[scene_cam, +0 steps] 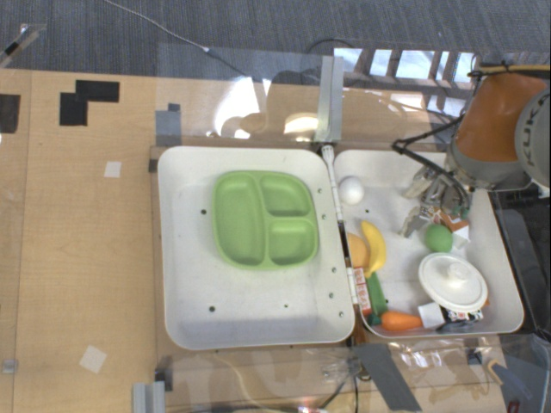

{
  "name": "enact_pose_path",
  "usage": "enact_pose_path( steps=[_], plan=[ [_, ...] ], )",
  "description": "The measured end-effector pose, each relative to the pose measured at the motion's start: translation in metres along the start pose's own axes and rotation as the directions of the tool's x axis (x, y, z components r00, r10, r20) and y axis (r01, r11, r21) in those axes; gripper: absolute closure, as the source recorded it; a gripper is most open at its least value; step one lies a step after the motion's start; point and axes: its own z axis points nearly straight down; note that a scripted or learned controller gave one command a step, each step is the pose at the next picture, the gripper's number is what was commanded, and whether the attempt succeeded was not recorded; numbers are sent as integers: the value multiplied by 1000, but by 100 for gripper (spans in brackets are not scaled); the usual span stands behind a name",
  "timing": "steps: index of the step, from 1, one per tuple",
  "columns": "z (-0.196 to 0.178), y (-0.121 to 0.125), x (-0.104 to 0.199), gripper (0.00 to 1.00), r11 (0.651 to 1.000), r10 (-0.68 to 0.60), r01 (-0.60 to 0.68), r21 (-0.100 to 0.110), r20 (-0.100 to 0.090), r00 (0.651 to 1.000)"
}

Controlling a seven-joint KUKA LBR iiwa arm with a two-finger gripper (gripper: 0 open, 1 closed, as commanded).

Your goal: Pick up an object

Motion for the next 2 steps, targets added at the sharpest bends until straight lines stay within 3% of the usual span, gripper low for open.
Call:
enact_pose_path(
  steps=[1, 2],
  plan=[
    [-3, 56, 78, 0, 967, 257, -256, -4, 5, 967],
    [-2, 71, 55, 0, 973, 229, -229, -2, 7, 973]
  ],
)
